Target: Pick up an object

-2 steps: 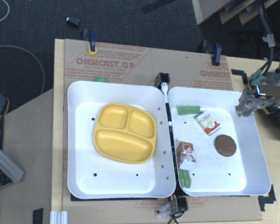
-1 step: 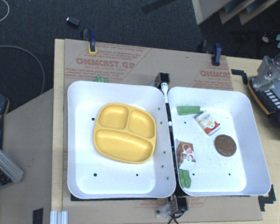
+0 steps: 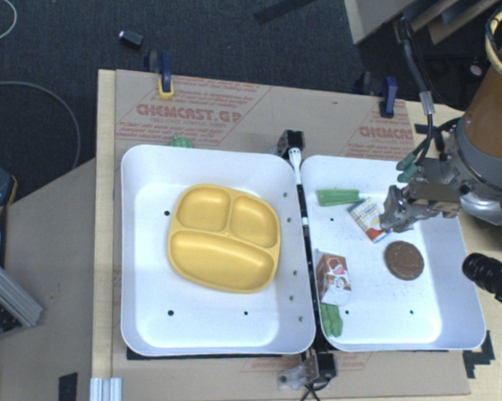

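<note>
My tool (image 3: 393, 221) sits low in the right white plastic bin (image 3: 447, 338), tips at the small red-and-white packet (image 3: 368, 219); I cannot tell its grip state. I'd centre on the packet before closing. The grey arm (image 3: 485, 169) reaches in from the right, wrist angled down.

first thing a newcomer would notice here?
Probably the yellow divided plate, big and bright in the middle of the left bin. Next, the gripper low in the right bin, beside a small red-and-white packet, with a brown disc just below it.
</note>
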{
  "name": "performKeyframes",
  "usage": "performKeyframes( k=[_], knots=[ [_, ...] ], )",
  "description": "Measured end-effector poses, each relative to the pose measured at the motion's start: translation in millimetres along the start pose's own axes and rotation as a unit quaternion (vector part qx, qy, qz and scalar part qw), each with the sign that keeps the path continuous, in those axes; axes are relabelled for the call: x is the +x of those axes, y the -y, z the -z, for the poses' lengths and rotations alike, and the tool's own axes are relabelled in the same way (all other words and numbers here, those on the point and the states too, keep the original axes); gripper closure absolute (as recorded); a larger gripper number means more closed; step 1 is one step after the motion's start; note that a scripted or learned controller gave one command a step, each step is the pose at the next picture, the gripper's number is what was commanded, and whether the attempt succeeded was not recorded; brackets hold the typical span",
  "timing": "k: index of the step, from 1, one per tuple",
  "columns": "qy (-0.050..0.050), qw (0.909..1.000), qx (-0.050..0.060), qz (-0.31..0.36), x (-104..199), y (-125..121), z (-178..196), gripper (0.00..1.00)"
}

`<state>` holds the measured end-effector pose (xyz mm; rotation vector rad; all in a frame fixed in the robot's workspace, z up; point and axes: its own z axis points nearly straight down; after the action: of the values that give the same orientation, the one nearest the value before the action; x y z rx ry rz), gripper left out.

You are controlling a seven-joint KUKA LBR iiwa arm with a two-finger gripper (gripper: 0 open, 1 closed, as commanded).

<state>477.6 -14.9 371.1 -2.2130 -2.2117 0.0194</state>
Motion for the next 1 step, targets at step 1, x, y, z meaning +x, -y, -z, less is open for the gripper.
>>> performKeyframes(
  k=[1],
  knots=[
    [-0.001,1.0,-0.004,0.004,71.3,-1.5,-58.2,1.0]
  ],
)
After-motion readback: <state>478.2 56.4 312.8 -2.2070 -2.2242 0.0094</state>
